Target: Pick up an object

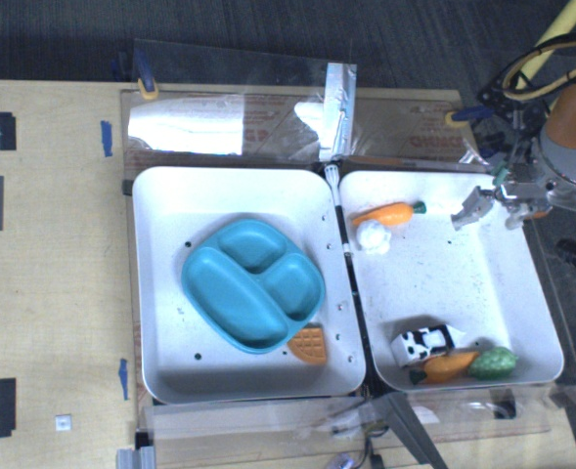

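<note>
hovering over the far right corner of the right bin (522, 262), the gripper (493, 206) hangs off the grey arm (566, 154) that comes in from the right. its two fingers look spread apart with nothing between them.

nearest thing to the claw is an orange carrot toy (393, 213) lying along the far edge of the right bin, left of the gripper with bare bin floor between them. a small white object (373, 236) sits touching the carrot's left end, up against the divider wall.

rest of the right bin: a cluster in the near corner, well apart from the claw. black and white cow toy (424, 342), a second orange piece (446, 365) just in front of it, and a green lumpy item (494, 362) touching that orange piece on its right.

left bin (160, 262): a blue divided plate (252, 283) with three compartments lies flat and angled across the middle. a small waffle-like toy (308, 344) sits at the plate's near right edge, touching it.

clear plastic sheeting (268, 115) is behind both bins, on a pale wooden bench (53, 291).
</note>
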You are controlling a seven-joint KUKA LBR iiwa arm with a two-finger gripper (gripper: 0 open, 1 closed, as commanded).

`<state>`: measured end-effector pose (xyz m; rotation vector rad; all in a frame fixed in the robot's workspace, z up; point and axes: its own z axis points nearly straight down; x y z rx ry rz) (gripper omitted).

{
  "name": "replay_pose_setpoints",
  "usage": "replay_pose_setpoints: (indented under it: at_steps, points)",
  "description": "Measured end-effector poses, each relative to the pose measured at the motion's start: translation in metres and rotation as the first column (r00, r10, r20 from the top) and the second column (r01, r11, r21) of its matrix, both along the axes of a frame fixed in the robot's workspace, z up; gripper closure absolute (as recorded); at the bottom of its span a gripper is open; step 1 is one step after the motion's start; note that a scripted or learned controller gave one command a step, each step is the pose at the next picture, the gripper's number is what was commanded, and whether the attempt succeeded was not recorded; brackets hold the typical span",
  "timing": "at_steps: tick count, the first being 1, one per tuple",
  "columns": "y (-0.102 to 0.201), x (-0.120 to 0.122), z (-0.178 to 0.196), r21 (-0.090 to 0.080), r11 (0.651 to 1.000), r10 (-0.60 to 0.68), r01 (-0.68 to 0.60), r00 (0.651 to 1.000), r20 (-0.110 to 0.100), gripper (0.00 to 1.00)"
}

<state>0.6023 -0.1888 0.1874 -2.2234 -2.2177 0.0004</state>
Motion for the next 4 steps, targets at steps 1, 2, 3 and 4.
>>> replay_pose_setpoints:
  at_steps: [1, 2, 3, 4]
  points:
    - [0.037, 0.046, -0.076, 0.000, 0.998, 0.063, -0.063, 0.998, -0.002, 0.00]
    - [0.099, 0.066, -0.060, -0.001, 0.989, 0.147, -0.147, 0.989, 0.006, 0.00]
    - [0.082, 0.054, -0.091, -0.014, 0.871, 0.491, -0.491, 0.871, 0.018, 0.00]
    - [0.080, 0.058, -0.077, -0.026, 0.873, 0.488, -0.487, 0.872, 0.029, 1.00]
